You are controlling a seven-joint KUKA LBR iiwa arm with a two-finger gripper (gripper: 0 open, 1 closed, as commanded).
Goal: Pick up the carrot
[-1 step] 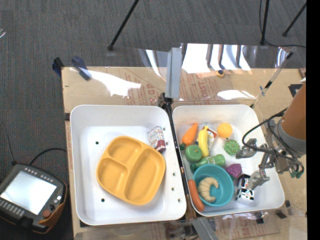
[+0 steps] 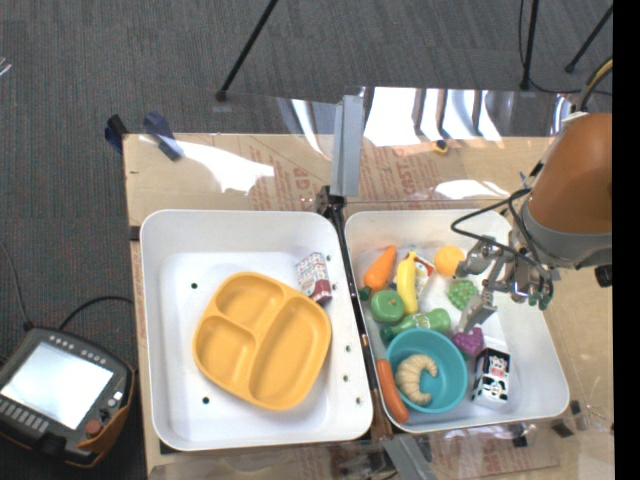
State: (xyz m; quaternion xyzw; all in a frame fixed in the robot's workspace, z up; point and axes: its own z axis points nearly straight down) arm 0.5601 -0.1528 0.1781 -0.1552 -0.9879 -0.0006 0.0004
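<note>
The carrot [image 2: 380,266], orange with a green top, lies tilted in the far-left corner of the right bin [image 2: 555,368], next to a yellow banana [image 2: 407,283]. My gripper [image 2: 472,292] hangs over the middle of that bin, well to the right of the carrot and apart from it. Its fingers [image 2: 474,317] stand open, one on each side of a bumpy green toy [image 2: 461,293], and nothing is held between them.
Crowded around the carrot are a green pepper [image 2: 388,306], an orange ball [image 2: 449,260], purple grapes [image 2: 468,342], a teal bowl [image 2: 445,353] holding a croissant, a milk carton [image 2: 491,376] and a long orange-red item [image 2: 392,392]. The left bin [image 2: 170,258] holds a yellow divided plate [image 2: 262,339] and a small carton [image 2: 314,275].
</note>
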